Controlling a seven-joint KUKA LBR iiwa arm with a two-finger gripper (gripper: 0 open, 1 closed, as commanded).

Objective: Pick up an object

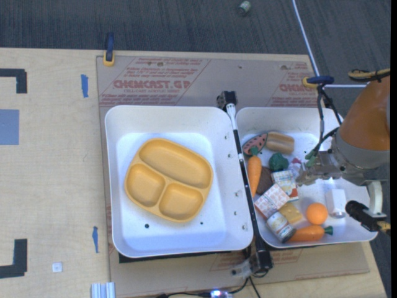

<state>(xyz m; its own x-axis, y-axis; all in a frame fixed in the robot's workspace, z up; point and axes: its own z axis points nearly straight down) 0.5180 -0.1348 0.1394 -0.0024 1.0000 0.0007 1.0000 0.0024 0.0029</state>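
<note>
Camera view: the gripper (308, 171) sits low in the right bin (298, 124), just right of the food pile.
Gripper state: whether it is spread or closed, I cannot tell; arm (366, 132) and clutter blur together there.
Nearest things: a small printed carton (285, 180) and a green broccoli piece (278, 162) lie just beside it; nothing is visibly pinched.
Further out: an orange (317, 213), a jar (280, 226), a flat packet (271, 200), two carrots (254, 174), a bread roll (280, 143).
Left bin (118, 166): a yellow divided tray (169, 179), well apart from the arm.
Risk, crowding: the pieces touch and overlap, so closing could catch two or nudge one aside.
Risk, shape: round or tapered items like the orange may squirt out of a pinch.
Risk, flat items: the packet lies flush, giving little edge to grip.
</note>
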